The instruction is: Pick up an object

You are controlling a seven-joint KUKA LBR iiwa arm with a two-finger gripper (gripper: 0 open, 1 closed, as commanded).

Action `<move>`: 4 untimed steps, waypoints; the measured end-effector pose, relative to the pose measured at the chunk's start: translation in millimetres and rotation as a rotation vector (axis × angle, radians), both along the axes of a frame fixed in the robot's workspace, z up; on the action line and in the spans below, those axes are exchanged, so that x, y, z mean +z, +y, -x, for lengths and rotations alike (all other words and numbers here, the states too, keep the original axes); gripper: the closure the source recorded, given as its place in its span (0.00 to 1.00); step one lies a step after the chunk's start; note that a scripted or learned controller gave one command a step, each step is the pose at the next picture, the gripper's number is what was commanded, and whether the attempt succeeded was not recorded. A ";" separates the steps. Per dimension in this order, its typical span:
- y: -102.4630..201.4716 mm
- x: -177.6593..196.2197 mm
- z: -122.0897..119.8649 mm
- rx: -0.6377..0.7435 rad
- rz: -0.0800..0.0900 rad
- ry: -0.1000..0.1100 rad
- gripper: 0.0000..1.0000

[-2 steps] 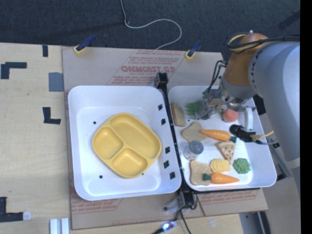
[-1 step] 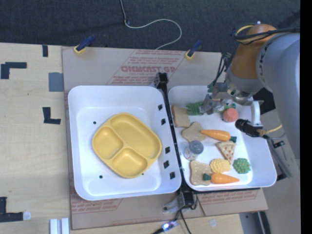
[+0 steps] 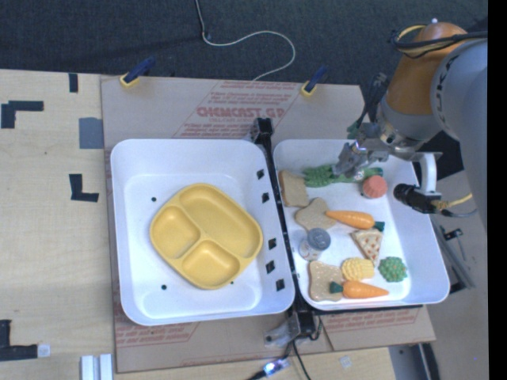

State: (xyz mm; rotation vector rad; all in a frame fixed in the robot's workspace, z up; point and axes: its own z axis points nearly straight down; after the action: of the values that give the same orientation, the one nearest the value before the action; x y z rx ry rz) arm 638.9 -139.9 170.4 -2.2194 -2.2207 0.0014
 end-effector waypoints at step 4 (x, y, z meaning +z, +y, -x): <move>63.7 61.4 -21.1 0.002 0.000 0.001 1.00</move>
State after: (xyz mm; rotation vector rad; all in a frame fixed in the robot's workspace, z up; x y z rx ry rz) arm 660.0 -76.1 231.8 -2.2166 -2.2221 0.0032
